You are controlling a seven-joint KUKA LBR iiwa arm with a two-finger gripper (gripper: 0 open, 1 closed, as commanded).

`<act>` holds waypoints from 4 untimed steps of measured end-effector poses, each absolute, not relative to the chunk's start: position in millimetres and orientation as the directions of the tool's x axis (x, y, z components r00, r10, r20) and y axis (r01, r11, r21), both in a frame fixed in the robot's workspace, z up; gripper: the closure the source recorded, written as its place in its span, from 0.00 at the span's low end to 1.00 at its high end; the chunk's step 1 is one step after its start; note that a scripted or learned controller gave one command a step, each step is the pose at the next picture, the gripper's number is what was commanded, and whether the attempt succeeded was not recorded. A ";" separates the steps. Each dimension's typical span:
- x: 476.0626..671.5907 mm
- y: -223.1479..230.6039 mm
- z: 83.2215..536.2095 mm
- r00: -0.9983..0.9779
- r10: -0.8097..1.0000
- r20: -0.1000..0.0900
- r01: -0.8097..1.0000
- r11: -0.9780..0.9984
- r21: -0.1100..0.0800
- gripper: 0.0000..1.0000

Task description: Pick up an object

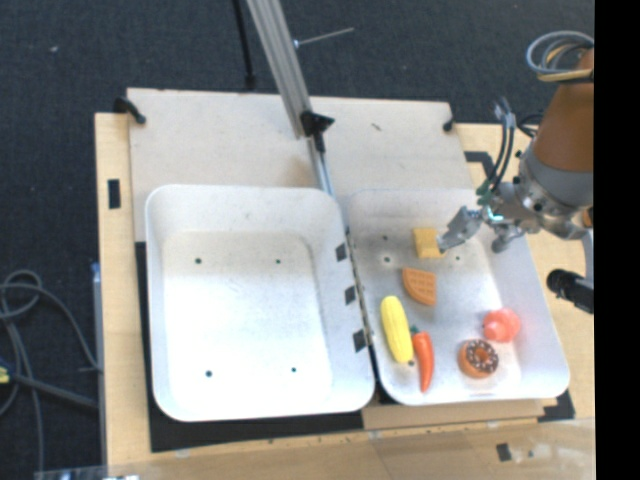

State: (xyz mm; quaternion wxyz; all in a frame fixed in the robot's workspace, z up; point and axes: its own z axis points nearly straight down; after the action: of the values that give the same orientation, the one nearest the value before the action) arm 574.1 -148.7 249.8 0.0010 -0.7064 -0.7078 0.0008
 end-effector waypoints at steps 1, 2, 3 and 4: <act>574.9 -148.8 252.2 -0.001 1.000 0.000 1.000 0.001 0.002 0.00; 573.3 -152.4 210.0 0.002 1.000 -0.002 1.000 -0.002 -0.003 0.00; 575.8 -157.0 166.9 0.002 1.000 -0.002 1.000 -0.002 -0.003 0.00; 575.9 -159.2 124.9 0.003 1.000 -0.002 1.000 -0.003 -0.002 0.00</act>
State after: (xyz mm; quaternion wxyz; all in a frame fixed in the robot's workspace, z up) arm 575.9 -159.2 124.9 0.0000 -0.7081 -0.7061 0.0016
